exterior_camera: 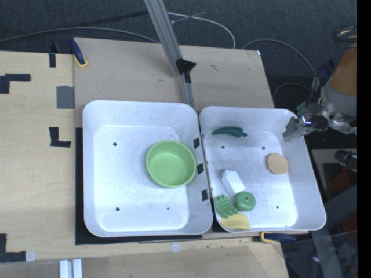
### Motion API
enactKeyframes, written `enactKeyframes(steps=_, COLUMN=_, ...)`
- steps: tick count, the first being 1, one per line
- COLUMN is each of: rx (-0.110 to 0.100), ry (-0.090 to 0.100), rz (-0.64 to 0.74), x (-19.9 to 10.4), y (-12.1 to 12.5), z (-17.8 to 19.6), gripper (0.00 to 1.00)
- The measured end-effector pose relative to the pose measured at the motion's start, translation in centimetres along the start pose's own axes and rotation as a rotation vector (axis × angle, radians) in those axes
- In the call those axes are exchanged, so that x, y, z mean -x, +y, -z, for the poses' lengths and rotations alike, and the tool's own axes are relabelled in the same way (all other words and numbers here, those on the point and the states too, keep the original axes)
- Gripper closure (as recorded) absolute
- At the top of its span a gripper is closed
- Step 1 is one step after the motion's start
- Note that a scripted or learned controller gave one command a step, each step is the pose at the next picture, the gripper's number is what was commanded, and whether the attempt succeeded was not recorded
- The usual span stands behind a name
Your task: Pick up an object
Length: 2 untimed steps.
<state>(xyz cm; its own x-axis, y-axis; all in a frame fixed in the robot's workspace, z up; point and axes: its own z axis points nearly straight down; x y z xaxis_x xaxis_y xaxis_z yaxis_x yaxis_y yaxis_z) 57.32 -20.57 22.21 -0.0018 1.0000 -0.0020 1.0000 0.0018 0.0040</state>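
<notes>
The right bin (301,155) holds a dark green pepper-like piece (229,132) near its far wall, a tan round object (277,164) toward the right side, and a white bottle-like piece (233,182) in the middle. Near the front lie a green round cap-like object (244,201), a green ridged piece (223,205) and a yellow piece (236,222). A light green bowl (170,164) sits in the left bin (104,155). My gripper (294,128) hangs at the right bin's far right corner, above the rim, with nothing seen in it.
A grey pole (165,30) slants over the bench down to the gap between the bins. Cables (203,25) run along the dark floor behind. A blue and yellow clamp (77,53) grips the bench's far left corner.
</notes>
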Motion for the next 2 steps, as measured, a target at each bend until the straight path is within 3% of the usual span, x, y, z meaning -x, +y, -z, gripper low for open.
enactKeyframes(steps=1, rx=0.000, ry=0.000, rz=0.000, x=0.0, y=0.1, z=4.0, gripper=1.00)
enactKeyframes(steps=2, rx=-0.004, ry=0.003, rz=0.005, x=-5.6, y=1.2, z=4.2, gripper=1.00)
